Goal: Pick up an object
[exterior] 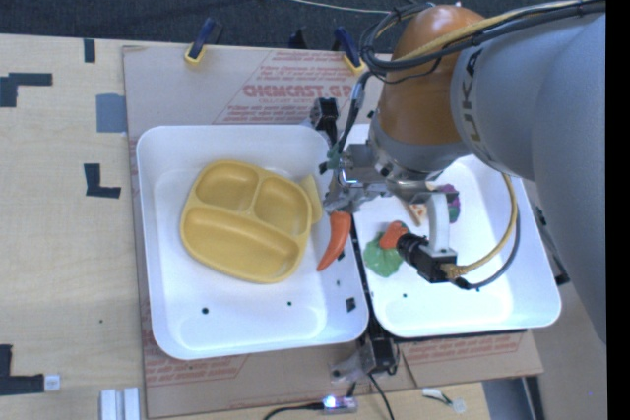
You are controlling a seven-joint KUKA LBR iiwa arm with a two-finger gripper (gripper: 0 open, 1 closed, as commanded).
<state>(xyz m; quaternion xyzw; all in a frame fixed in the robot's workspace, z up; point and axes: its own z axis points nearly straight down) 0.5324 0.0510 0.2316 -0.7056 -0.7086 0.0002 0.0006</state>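
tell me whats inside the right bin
In the right bin a green toy, a small orange piece and a purple piece show. The arm and gripper cover the bin's upper left, so anything beneath them is hidden.

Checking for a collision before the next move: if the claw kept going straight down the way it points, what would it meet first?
Most likely the orange carrot, which hangs just below the claw over the left bin beside the yellow plate; depth is unclear.
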